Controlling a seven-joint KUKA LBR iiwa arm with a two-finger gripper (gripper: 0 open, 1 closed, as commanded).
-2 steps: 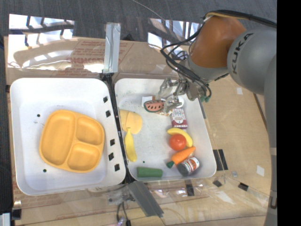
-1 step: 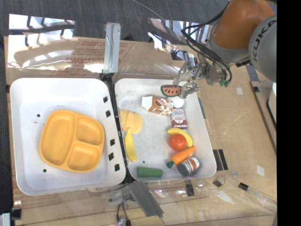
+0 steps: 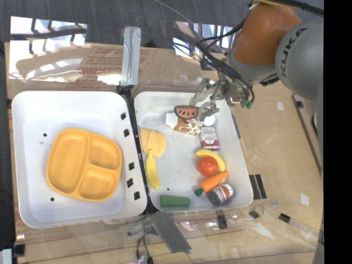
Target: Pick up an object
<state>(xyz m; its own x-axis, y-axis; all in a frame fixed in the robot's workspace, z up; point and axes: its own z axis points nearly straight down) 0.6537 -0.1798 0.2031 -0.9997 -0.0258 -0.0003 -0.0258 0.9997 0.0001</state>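
The grey arm with the orange band is positioned over the far edge of the right white bin (image 3: pixel 242 164), with the two-finger gripper (image 3: pixel 204 100) hanging just above the red-and-green watermelon-slice toy (image 3: pixel 186 112). The slice lies near the bin's far wall, resting against a small brown-and-white printed packet (image 3: pixel 188 126), with a small red-and-white carton (image 3: pixel 209 138) just beside it.

For a sound pick, the gripper should be centred over the slice's narrow width, so that the fingers straddle the slice alone and the packet below is not caught with it. The descent should be made vertically, with the far bin wall kept clear. The closure is judged to need a firm seat on both faces, since a thin, curved toy is likely to pivot or slip out.

The metal fingers are seen close to the slice, but their spread cannot be told from this slanted view, and no object is seen between them. Contact with the slice cannot be confirmed.

Nearer the front, a red tomato (image 3: pixel 207 166), a yellow banana (image 3: pixel 212 157) and an orange carrot (image 3: pixel 213 181) are clustered together. A yellow compartment tray (image 3: pixel 83 164) occupies the left white bin (image 3: pixel 22 147).
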